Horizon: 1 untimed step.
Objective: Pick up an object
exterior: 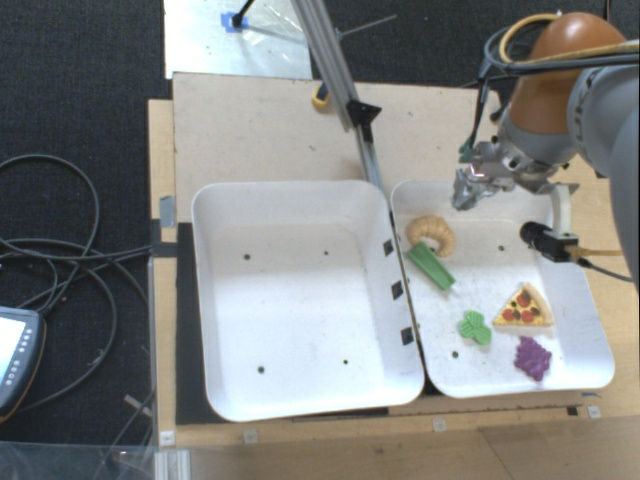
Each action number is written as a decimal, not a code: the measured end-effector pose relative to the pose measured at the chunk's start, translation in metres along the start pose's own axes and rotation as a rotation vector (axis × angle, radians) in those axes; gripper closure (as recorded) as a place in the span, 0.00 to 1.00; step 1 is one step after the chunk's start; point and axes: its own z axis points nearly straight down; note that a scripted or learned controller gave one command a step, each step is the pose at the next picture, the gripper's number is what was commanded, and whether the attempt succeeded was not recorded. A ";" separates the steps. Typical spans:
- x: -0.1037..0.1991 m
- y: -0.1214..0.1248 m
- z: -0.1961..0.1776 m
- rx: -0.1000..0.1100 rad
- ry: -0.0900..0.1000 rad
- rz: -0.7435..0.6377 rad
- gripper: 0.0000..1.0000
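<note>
The right bin (pixel 590 313) holds several toy foods: a tan croissant (pixel 431 233), a green stick (pixel 431 266) just below it, a small green leafy piece (pixel 475 327), a pizza slice (pixel 525 308) and a purple grape bunch (pixel 533 358). My gripper (pixel 467 196) hangs over the bin's far left part, up and to the right of the croissant. Nothing shows between its fingers.
The left bin (pixel 215 268) lies beside the right one, with a dark divider strip between them. A slanted metal pole (pixel 330 53) crosses the bench's far side. Cables and a pendant (pixel 15 353) lie on the floor to the left.
</note>
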 end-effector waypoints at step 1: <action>0.000 0.002 -0.050 -0.001 -0.001 -0.001 1.00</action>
